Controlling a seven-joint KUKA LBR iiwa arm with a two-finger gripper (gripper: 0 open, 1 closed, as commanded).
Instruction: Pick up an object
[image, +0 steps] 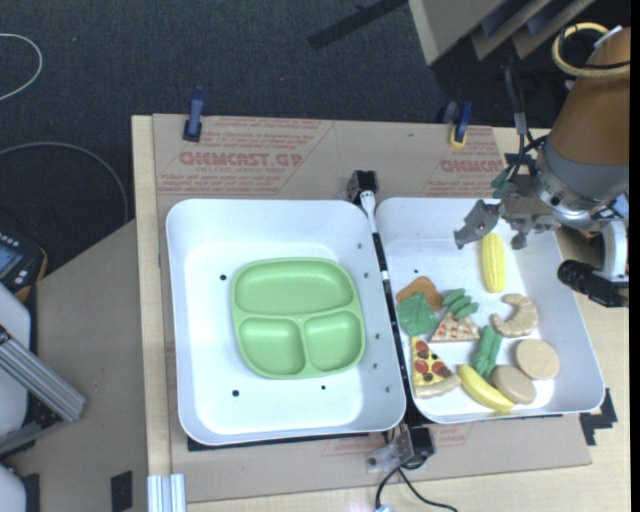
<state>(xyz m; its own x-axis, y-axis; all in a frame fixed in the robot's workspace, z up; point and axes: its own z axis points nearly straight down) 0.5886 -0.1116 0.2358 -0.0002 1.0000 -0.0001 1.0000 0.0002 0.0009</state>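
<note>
My gripper (496, 233) hangs over the back of the right bin (575, 300), open, with its two fingers spread wide. A yellow corn cob (493, 263) lies on the bin floor just below and between the fingertips; nothing is held. Further forward in the same bin lie a croissant (518, 315), two round tan biscuits (537, 358), a banana (483, 388), two pizza slices (431, 366), a green pickle (487, 350), leafy greens (419, 313) and a brown piece (420, 291).
The left bin (195, 300) holds a green divided plate (297, 315). A black divider bar (380, 270) runs between the bins. Blue clamps (193, 117) pin the cardboard base at the back. The arm's body fills the upper right.
</note>
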